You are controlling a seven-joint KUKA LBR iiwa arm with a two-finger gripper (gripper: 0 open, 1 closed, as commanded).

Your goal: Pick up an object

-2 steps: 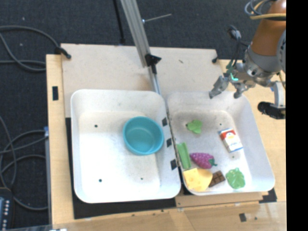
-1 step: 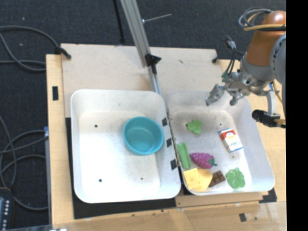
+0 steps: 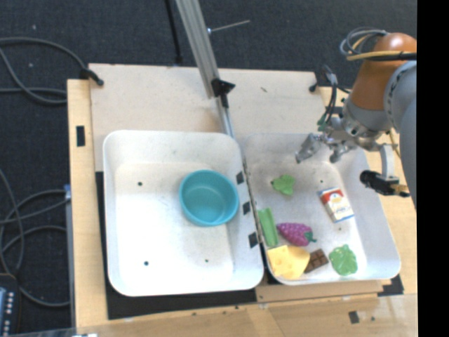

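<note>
My gripper (image 3: 320, 153) hangs over the far part of the right bin (image 3: 382, 241), fingers spread open with nothing between them. Below and left of it lies a small green leafy piece (image 3: 284, 184). A red and white carton (image 3: 337, 205) lies to its lower right. Nearer the front are a purple grape bunch (image 3: 295, 233), a long green stick (image 3: 267, 227), a yellow cheese wedge (image 3: 287, 262), a brown chocolate piece (image 3: 318, 260) and a green lettuce piece (image 3: 343, 259).
The left bin (image 3: 126, 188) holds a blue bowl (image 3: 208, 197). A slanted metal pole (image 3: 202, 44) rises from the bench behind the bins' shared edge. Cables lie on the dark floor at left.
</note>
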